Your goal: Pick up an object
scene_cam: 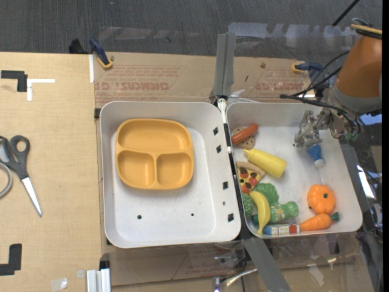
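Toys are lying across the right bin (349, 163): a hot dog (244, 134), a yellow mustard bottle (266, 162), a pizza slice (248, 176), a banana (262, 208) over something green, a pumpkin (321, 198) and a carrot (315, 222). Over that bin's far right part the gripper (311, 131) is hanging, with a small blue-and-white object (316, 154) sitting just beneath it; whether anything is being grasped, I cannot tell. A yellow divided plate (155, 154) is resting in the left bin (164, 227). Scissors (23, 169) are lying on the worktop (48, 224).

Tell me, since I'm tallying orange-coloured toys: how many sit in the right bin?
2: a pumpkin near the right wall, and a carrot just below it. Others may hide under the pile.
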Available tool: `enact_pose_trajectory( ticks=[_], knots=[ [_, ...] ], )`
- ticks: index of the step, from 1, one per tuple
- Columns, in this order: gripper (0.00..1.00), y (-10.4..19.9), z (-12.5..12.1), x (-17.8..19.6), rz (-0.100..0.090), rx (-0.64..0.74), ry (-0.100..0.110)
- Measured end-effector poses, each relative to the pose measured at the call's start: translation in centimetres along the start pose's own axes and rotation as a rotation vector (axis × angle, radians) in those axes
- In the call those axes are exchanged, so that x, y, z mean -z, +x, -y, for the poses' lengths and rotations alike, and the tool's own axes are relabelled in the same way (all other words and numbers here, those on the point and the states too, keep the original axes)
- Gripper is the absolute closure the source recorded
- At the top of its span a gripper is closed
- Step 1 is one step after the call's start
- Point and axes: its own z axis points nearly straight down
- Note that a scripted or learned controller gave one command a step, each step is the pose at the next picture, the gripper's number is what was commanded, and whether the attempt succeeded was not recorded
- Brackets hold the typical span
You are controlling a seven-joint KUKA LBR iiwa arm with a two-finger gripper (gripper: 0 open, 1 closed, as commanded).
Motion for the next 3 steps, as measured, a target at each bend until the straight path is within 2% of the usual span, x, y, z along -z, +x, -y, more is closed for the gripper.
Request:
enact_pose_trajectory(
  ticks=[1, 2, 3],
  knots=[
    [0.00, 0.0, 0.0, 0.0, 0.000, 0.000, 0.000],
    [0.00, 2.8, -3.3, -0.7, -0.005, 0.021, -0.002],
    [1.00, 2.6, -3.3, 0.4, 0.001, 0.022, 0.000]
  ],
)
